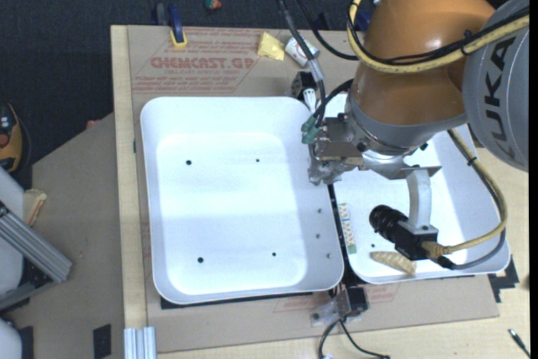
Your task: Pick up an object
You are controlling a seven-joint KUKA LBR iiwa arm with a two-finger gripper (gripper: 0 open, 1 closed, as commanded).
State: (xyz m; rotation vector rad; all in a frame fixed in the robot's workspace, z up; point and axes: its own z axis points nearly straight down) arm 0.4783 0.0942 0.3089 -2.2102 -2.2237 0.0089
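**Two white bins on the counter: contents**

Left bin (227, 206): shallow, white, with rounded corners. Its floor shows four small dark dots, two toward the far side and two toward the near side.

Right bin (461, 210): shallow, white, and largely covered by the arm. One tan oblong object (393, 261) lies flat near the front wall, toward the bin's left side.

Gripper (324, 171): low over the seam where the two bins meet, at the right bin's left rim. It is well apart from the tan oblong object. Whether it is open or closed cannot be told from this angle, and nothing is seen held in it.

Counter (126, 265): carries both bins side by side. A sheet with red lettering (202, 63) lies beyond them, with a blue and yellow clamp (175, 25) at its far edge.
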